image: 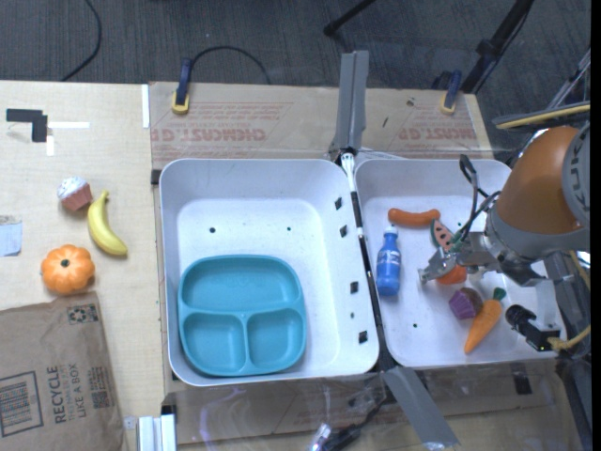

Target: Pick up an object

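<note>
In the right bin (pixel 413 341) lie a blue bottle (pixel 389 262), a red-orange sausage (pixel 414 217), a watermelon slice (pixel 441 232), a small purple block (pixel 464 303) and an orange carrot (pixel 484 322). My gripper (pixel 439 272) reaches in from the right and hangs low over the bin's middle, just right of the bottle and above the purple block. A small orange thing (pixel 453 274) shows right at its fingertips; whether it is held I cannot tell.
The left bin (pixel 188 195) bears a teal divided tray (pixel 242 314). On the bench to the left lie a banana (pixel 104 225), a small pumpkin (pixel 68 270), a cupcake (pixel 74 194) and a paper bag (pixel 47 374). A metal divider (pixel 352 111) stands between the bins.
</note>
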Robot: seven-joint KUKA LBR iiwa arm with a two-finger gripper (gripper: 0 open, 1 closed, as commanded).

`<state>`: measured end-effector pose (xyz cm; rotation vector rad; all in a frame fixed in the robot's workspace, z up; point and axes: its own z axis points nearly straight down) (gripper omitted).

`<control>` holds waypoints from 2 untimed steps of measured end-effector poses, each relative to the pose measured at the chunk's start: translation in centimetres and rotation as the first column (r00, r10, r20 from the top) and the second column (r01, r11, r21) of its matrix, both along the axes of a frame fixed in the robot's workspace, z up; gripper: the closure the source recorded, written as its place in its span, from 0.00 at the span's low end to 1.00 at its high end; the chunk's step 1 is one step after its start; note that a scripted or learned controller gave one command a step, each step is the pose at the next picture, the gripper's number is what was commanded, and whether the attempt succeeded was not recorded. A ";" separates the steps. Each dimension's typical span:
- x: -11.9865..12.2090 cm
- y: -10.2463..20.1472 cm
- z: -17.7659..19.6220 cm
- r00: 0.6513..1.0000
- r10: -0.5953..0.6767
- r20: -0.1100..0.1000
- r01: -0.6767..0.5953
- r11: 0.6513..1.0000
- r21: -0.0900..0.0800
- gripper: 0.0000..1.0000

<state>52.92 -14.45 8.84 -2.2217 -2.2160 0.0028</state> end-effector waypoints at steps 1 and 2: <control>-0.1 -0.3 0.5 1.000 -0.006 -0.005 0.006 1.000 0.001 1.00; 6.9 4.2 -0.1 1.000 0.003 -0.001 -0.003 1.000 -0.001 1.00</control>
